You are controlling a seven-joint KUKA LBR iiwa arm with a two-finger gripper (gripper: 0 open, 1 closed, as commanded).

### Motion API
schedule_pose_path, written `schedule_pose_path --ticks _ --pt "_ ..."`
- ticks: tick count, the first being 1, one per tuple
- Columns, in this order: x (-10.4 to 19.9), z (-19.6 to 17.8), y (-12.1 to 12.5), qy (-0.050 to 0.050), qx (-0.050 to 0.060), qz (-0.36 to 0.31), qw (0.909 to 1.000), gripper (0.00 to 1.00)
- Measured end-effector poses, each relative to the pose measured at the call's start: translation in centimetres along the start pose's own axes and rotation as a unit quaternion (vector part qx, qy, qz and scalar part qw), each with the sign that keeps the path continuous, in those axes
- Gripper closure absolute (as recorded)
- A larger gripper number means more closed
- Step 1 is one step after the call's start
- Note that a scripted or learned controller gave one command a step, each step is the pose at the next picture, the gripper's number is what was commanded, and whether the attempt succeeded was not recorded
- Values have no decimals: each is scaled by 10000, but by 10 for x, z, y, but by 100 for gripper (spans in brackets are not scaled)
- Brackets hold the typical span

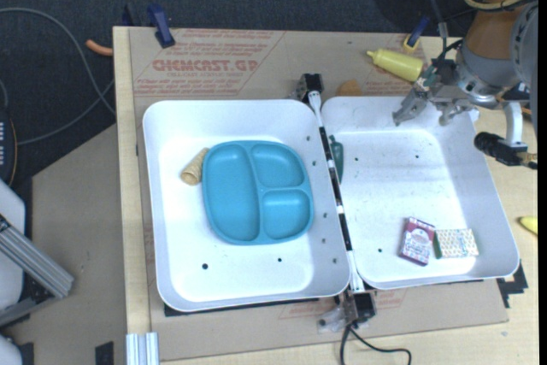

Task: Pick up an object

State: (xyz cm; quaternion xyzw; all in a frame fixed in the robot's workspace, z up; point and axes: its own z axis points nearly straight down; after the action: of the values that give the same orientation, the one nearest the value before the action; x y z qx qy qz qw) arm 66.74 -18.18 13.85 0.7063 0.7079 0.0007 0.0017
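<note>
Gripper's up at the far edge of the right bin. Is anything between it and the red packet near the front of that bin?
Nothing visible does. The gripper hangs over the right bin's far rim, and the red packet lies near the front beside a pale patterned packet. Between them is bare bin floor. The blue divided plate sits in the other bin.

Glossy plastic bins [248, 286]; matt cardboard bench [214, 64].
</note>
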Motion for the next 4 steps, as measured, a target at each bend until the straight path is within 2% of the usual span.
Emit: schedule_pose_path --ticks 1,2,3,4 --pt "-14 26 -98 4 21 14 10000 0" --pt "-18 25 -1 3 11 3 10000 0" --pt "-37 54 -85 55 42 -5 10000 0" --pt "-6 -13 -30 5 0 3 10000 0"
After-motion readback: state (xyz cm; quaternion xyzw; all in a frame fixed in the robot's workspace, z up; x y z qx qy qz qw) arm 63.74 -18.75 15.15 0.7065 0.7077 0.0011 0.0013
